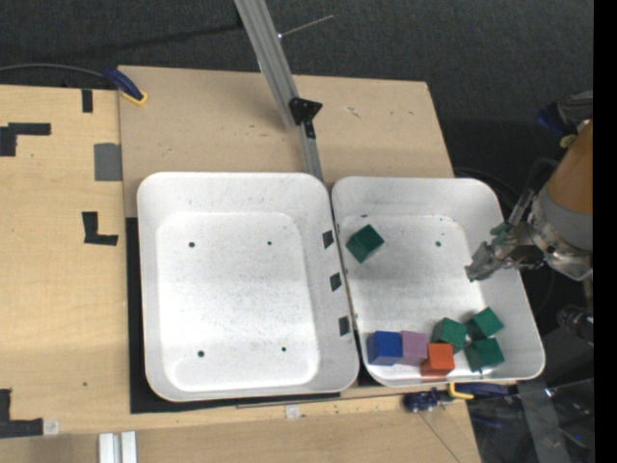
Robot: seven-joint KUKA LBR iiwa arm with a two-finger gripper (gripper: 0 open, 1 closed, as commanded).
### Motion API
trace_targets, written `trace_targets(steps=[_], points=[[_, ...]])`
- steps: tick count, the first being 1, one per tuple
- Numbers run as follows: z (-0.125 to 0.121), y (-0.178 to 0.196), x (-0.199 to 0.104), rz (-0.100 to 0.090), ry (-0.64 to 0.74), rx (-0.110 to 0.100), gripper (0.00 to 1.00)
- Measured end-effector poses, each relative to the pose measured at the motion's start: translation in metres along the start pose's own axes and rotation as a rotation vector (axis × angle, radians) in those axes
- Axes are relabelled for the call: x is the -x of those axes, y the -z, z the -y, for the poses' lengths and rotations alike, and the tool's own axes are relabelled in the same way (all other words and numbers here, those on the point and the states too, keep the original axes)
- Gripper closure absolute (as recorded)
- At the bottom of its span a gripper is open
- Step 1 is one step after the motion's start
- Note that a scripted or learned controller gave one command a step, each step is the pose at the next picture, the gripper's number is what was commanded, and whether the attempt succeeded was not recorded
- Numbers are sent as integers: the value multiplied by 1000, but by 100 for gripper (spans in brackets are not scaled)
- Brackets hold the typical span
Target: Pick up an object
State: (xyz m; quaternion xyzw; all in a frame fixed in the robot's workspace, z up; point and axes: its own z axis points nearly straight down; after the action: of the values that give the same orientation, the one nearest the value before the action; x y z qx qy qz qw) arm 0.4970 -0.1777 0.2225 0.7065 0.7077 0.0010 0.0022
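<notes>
Tool (487, 258) first: hovered low over the right side of the right bin (415, 183), with nothing seen clamped in it; could not tell whether apart or together from this angle.

Then, from the left: lay on a pale wooden surface (386, 123) marked with black tape (94, 228) and a grey patch (108, 160), probably as layout guides. Sat side by side, left bin (142, 201) touching the right one, likely so things could pass from one to the other. Rose at a slant from the surface behind the bins as a metal post (270, 37). Rested alone near the right bin's upper left, tilted, as a green block (364, 243), the easiest target by my reckoning. Huddled along that bin's near wall: blue block (386, 345), purple block (415, 345), orange block (440, 358) and three more green blocks (485, 323), packed too close for an easy grab. Showed dark carpet (434, 17) beyond.
</notes>
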Motion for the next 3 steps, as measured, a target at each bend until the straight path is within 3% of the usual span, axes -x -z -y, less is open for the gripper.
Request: trace_targets(steps=[1, 2, 3], points=[[-2, 53, 0, 0, 0, 1, 100], [4, 47, -53, -3, 4, -6, 100], [-7, 48, -103, -3, 5, -6, 100]])
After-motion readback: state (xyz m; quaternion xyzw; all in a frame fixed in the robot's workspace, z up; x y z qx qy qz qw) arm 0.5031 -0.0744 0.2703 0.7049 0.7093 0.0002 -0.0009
